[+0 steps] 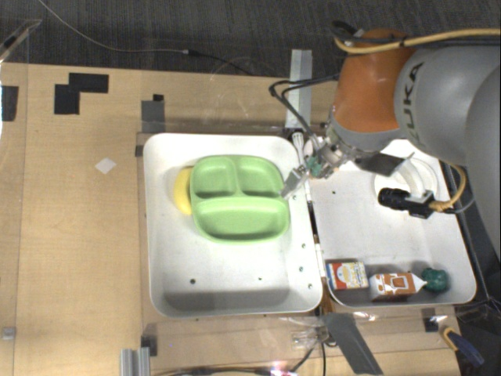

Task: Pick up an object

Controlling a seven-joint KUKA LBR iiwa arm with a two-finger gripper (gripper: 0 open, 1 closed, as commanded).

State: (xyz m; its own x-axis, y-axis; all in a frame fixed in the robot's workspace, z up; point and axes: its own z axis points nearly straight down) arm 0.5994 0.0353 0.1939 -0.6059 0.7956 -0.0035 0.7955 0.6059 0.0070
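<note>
Green plastic three-compartment plate (237, 197) lay in the upper middle of the left white bin (227, 288), a yellow rounded object (182, 191) tucked at its left edge, partly hidden. The gripper (301, 175) sat at the plate's upper right rim, near the divide between the bins; couldn't tell its state. Grey arm with orange band (374, 92) filled the upper right. Right white bin (368, 225) held a small red-and-white carton (347, 275), a brown carton (394, 286) and a green round object (435, 280) along its lower edge.
</note>
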